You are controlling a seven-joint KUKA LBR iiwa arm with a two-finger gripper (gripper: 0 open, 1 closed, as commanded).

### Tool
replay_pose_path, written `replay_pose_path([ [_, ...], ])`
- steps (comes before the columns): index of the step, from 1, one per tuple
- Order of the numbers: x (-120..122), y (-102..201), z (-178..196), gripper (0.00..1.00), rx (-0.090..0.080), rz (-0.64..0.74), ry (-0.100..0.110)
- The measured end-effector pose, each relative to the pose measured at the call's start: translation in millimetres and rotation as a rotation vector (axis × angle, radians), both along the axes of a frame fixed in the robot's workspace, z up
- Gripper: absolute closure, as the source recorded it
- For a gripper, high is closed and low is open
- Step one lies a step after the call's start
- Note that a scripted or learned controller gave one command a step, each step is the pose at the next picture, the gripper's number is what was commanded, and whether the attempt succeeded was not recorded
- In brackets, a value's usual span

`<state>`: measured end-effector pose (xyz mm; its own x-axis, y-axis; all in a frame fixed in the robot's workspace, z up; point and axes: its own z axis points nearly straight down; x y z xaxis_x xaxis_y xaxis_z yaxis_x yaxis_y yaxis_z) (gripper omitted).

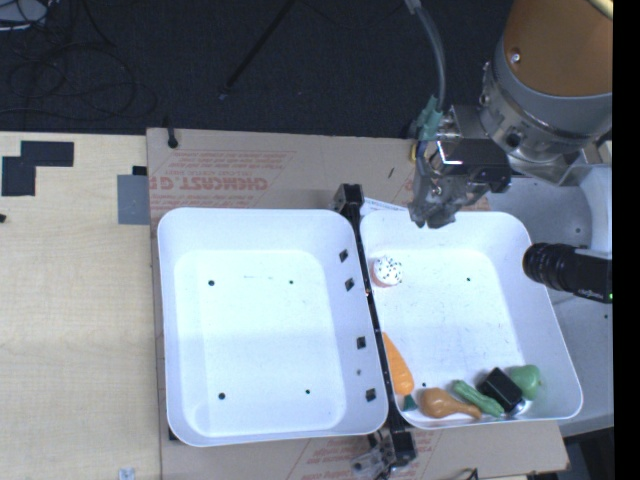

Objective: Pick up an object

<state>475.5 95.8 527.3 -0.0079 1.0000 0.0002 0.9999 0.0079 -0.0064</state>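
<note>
My gripper point(433, 215) hangs over the far edge of the right bin point(540, 298), above the bin floor and with nothing seen between its fingers. A small white ball with dark dots point(387, 271) lies near the bin's left wall, a little below and left of the gripper. An orange carrot-shaped piece point(398, 365) lies along the left wall lower down. In the near corner sit a tan pear-shaped object point(440, 402), a green object point(522, 377) and a black block point(500, 388), packed close together.
The left bin point(190, 258) stands beside the right one, joined by a black divider with clips point(358, 298). A black cylinder point(565, 268) juts in at the right edge. Brown cardboard point(260, 173) lies under both bins.
</note>
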Motion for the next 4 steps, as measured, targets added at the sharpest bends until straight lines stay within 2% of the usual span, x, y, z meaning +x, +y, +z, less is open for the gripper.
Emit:
replay_pose_path([
  [1, 0.0, -11.3, -143.6, 1.00, -0.005, -0.009, 0.013],
  [2, 0.7, 27.6, -7.6, 1.00, 0.004, -0.003, -0.018],
  [3, -1.0, 139.3, 10.3, 1.00, 0.001, 0.004, -0.004],
  [4, 2.6, 147.4, -50.2, 1.00, -0.006, -0.006, 0.004],
])
